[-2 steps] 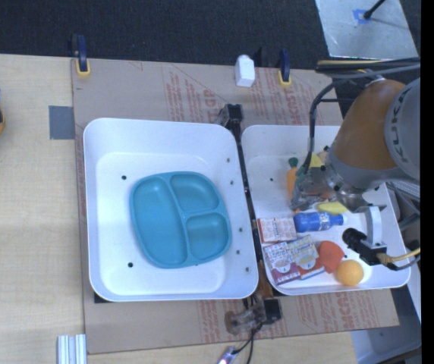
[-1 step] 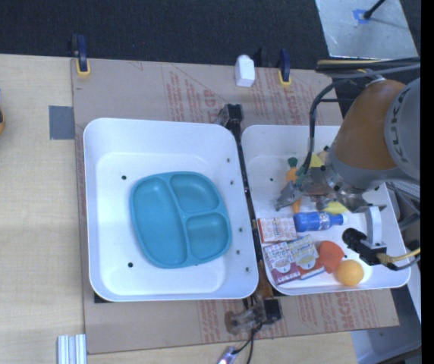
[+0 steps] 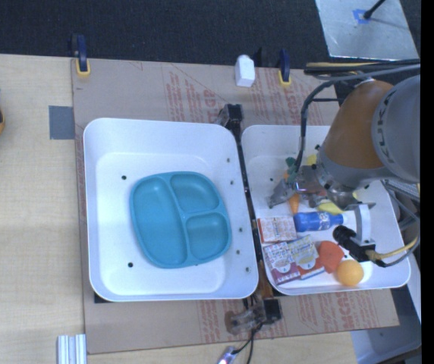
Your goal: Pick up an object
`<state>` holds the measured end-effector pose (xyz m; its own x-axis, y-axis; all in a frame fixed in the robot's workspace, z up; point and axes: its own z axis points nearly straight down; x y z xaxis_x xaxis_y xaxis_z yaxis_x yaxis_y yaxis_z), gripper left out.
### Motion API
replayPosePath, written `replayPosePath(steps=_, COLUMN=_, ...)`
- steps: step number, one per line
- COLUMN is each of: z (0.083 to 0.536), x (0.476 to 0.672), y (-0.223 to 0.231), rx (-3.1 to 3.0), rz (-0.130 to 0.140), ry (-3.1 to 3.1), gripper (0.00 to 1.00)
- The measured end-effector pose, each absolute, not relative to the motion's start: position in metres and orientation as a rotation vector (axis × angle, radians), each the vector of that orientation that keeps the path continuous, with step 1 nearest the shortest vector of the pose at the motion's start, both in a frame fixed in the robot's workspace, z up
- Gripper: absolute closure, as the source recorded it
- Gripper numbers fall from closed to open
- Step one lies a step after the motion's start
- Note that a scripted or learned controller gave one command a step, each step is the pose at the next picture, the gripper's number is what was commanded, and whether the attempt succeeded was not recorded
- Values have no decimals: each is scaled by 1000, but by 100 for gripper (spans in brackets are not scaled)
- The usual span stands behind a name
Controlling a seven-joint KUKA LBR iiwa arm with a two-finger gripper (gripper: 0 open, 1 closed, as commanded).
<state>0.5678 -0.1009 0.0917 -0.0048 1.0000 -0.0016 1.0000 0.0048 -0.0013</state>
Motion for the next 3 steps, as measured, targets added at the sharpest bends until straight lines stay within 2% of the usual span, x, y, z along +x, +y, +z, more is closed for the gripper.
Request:
replayPosePath(steps=1, z=92, x=593, y=-94, rx=2216, rz=-5, ry=2230, gripper=0)
replayPosePath(steps=2, z=102, x=593, y=-95, rx=2214, rz=-8, ry=2233, gripper=100)
replayPosePath(steps=3, z=192, x=602, y=-33, rx=2218, rz=-2, ry=2228, gripper=100)
